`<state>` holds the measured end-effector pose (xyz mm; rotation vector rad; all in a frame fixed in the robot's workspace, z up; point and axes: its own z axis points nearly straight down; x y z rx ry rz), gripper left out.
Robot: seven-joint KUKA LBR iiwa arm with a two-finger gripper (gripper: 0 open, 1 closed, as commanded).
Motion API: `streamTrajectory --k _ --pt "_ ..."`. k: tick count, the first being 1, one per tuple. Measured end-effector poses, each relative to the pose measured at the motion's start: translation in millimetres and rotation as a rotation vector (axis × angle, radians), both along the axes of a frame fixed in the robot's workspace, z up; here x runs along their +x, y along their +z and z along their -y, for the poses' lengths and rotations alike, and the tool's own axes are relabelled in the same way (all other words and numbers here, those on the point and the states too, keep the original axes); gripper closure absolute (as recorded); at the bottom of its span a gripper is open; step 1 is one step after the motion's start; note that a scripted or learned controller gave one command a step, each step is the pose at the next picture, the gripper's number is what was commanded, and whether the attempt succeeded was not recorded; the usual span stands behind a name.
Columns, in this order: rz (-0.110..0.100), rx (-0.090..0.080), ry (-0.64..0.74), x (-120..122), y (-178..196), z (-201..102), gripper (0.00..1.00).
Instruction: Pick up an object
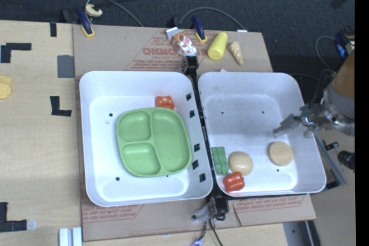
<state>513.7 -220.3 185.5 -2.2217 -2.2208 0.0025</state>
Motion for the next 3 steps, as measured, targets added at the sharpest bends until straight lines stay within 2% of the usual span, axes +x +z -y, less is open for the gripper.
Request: streamTrajectory --k 1,2,3 --pt "0.015 -0.008 0.001 5 -96 -5 0.00" --pt "0.017 -0.010 0.001 5 -86 -5 1.00" --pt "0.003 0.001 0.003 20 23 -65 1.00"
